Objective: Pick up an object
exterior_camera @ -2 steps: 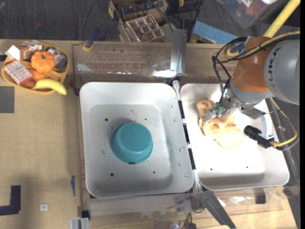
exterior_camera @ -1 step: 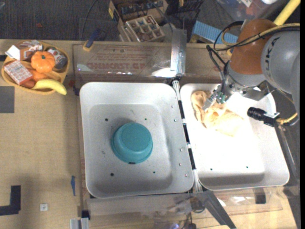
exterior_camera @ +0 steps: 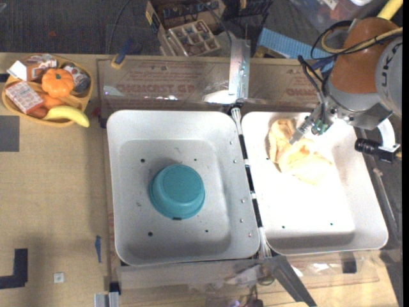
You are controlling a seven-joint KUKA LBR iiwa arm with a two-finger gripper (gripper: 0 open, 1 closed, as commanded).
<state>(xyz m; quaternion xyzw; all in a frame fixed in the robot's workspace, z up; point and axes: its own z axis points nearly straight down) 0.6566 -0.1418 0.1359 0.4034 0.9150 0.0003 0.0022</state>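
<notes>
A teal bowl lies upside down in the middle of the left bin. In the right bin a pale cream, crumpled soft object lies near the back left corner. My gripper reaches down from the right over the back of the right bin, its tip right at the upper part of the cream object. The arm's orange band shows above it at the top right.
A plate of toy food with a pumpkin and a banana sits on the bench at the far left. A cardboard wall runs behind both bins. Boxes and clutter lie on the floor beyond.
</notes>
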